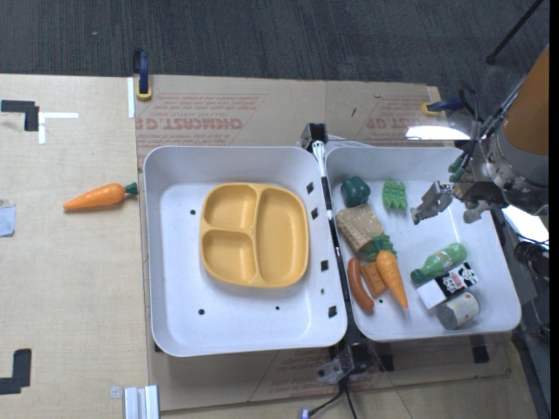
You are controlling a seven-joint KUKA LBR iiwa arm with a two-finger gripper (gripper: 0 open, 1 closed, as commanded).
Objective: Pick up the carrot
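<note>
I see the gripper [447, 201] hanging over the far right part of the right bin [489, 321], with the arm coming in from the right edge. Its two fingers [430, 206] look spread apart, and I see nothing between them; whether the tips touch the bin floor I cannot tell.

The carrot [390, 273] lies in the right bin's left half, leafy end toward the far side, tip pointing near. It sits just beside a sausage [359, 286] on its left and touches or overlaps a brown sponge-like block [359, 225] at its far end. It is well apart from the gripper.

Also in that bin I see a green bottle [439, 263], a can [458, 309], a dark green pepper-like piece [355, 190] and a light green piece [395, 194].

The left bin [175, 321] holds a yellow divided plate [255, 234]. A second carrot [98, 197] lies on the bench [61, 304], left of both bins.
</note>
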